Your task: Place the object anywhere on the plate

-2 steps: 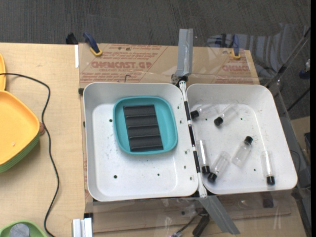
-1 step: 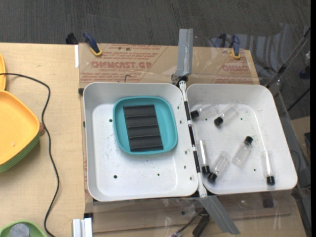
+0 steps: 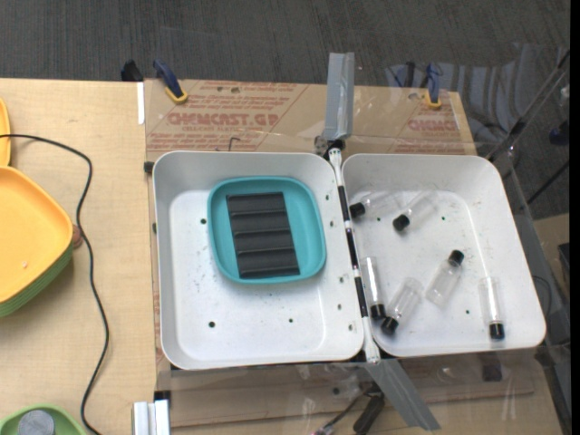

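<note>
A teal square plate (image 3: 313, 229) with a dark ribbed insert lies in the left white bin (image 3: 181, 315), toward its upper middle. Several clear plastic vials with black caps are scattered in the right white bin (image 3: 507, 243): one (image 3: 411, 215) near the top centre, one (image 3: 372, 204) beside the divider, one (image 3: 445, 278) at mid right, one (image 3: 401, 303) lower centre, one (image 3: 491, 304) at the lower right, and one (image 3: 372, 287) along the left wall.
Yellow and green dishes (image 3: 32, 238) sit on the wooden table at the far left, with a black cable (image 3: 91, 270) running past them. Brown cardboard (image 3: 236, 111) lies behind the bins, held by clamps. A grey post (image 3: 339, 98) stands between the bins.
</note>
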Tool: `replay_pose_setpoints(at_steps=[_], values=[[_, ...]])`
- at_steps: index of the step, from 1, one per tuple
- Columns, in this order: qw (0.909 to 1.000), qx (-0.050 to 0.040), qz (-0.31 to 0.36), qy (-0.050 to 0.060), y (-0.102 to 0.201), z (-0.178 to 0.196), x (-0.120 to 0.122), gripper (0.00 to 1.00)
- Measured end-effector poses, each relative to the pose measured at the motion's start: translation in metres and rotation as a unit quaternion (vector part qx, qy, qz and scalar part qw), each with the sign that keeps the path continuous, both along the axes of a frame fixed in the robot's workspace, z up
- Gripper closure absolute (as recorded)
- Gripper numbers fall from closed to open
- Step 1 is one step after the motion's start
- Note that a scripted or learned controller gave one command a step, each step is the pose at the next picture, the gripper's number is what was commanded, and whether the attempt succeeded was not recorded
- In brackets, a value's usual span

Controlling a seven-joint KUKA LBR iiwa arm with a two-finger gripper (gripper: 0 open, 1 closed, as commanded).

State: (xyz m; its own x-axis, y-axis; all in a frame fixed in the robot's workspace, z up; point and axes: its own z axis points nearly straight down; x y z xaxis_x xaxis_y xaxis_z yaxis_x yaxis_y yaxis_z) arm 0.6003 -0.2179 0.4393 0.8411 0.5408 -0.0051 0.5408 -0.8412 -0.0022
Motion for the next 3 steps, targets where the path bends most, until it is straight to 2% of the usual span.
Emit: replay_pose_setpoints(at_steps=[1, 2, 3], values=[[0.9988, 0.0000, -0.050, 0.000, -0.003, 0.000, 0.029, 0.00], [0.9953, -0.0002, -0.097, -0.001, -0.003, 0.000, 0.048, 0.00], [0.9872, -0.0002, -0.160, 0.000, -0.003, 0.000, 0.052, 0.00]])
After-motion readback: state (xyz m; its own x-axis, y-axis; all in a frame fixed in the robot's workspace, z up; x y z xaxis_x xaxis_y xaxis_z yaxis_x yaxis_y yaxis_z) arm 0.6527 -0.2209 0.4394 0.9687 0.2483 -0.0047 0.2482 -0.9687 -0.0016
